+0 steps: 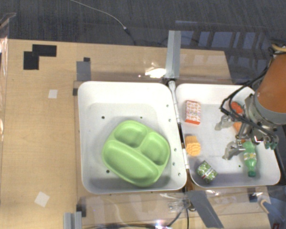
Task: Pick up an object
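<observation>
Two white bins sit side by side on the bench. The left bin (pixel 86 128) holds a green divided plate (pixel 136 151). In the right bin (pixel 214 92) lie a red-and-white box (pixel 193 112) at the far left, a yellow corn piece (pixel 193 146) by the left wall and a green-patterned ball (pixel 206 171) at the near left. The gripper (pixel 231 137) hangs over the right side, fingers spread and pinching nothing, just beside a green bottle (pixel 250 157) and an orange item (pixel 236 109).

Arm (pixel 281 87) reaching from right, gripper (pixel 228 138) low (jaws spread).
</observation>
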`<state>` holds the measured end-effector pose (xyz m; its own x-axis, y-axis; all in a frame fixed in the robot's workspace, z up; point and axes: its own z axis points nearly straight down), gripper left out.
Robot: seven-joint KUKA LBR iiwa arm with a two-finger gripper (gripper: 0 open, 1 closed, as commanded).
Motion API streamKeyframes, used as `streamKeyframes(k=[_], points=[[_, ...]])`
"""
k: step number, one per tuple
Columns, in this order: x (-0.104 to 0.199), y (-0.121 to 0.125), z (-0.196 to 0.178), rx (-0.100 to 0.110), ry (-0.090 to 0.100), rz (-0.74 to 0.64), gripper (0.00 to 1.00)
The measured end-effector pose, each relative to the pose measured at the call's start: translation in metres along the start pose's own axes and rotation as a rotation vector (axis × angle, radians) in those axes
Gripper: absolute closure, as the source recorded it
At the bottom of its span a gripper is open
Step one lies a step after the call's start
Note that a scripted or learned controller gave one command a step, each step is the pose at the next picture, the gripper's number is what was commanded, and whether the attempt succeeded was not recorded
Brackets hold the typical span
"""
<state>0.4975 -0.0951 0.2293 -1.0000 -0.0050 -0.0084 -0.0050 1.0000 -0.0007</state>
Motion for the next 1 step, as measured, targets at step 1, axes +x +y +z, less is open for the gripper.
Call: streamKeyframes(k=[1], points=[[-0.0032, -0.025, 0.1388, -0.001, -0.005, 0.604, 0.0]])
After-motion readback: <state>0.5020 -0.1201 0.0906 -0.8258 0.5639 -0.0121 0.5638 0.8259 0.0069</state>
